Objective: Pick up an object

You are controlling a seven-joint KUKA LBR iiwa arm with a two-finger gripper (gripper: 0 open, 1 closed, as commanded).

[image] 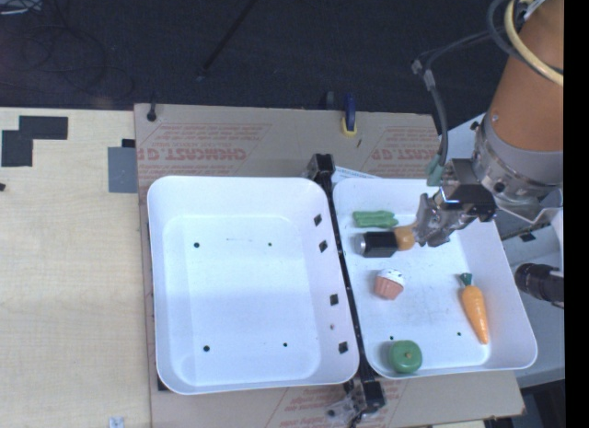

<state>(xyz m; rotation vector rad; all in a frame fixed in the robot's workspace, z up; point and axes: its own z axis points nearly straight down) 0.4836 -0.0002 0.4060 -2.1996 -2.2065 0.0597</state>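
My tool point(433, 229) hangs low over the far part of the right bin point(502, 348); I cannot tell how far open it is or whether it grips anything. Just to its left lies a black cylinder with an orange tip point(384, 242), and a green piece point(375, 219) beyond that. Nearer sit a toy cupcake point(389, 283), a toy carrot point(474, 309) and a green round object point(404, 355). The left bin point(175, 288) lies alongside on the worktop point(64, 260).

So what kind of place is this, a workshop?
Probably a robotics lab test bench: a grey arm reaches over two white bins, toy food such as a carrot and cupcake lies inside.
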